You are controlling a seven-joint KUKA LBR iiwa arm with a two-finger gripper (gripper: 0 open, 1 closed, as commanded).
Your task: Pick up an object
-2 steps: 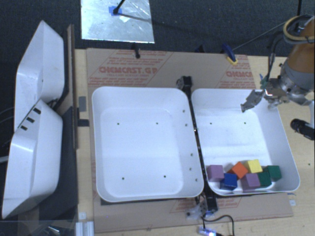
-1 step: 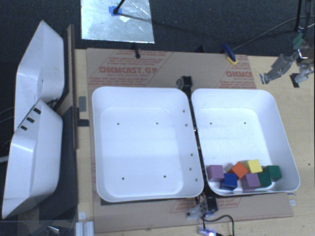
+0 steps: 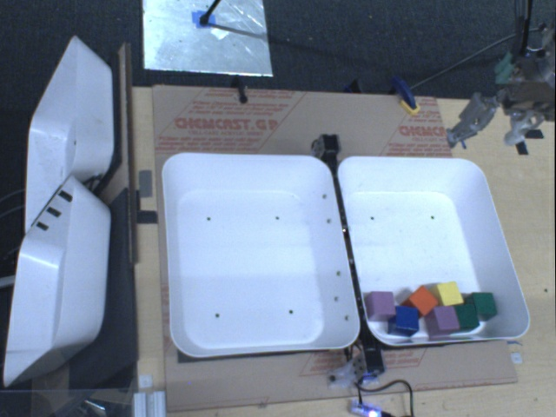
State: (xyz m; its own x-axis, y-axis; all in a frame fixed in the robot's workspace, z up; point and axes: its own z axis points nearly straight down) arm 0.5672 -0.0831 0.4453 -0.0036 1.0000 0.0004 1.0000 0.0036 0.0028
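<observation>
Several small blocks huddle in the near corner of the right bin: a purple one, a blue one, an orange one, a yellow one, a second purple one and a green one. My gripper hangs at the upper right, beyond the far right corner of that bin and well away from the blocks. Its two fingers are spread apart with nothing between them.
The left bin sits beside the right one on a cardboard sheet. A shiny metal plate lies at the back. White housings stand at the left. A blue and yellow clamp rests behind the right bin.
</observation>
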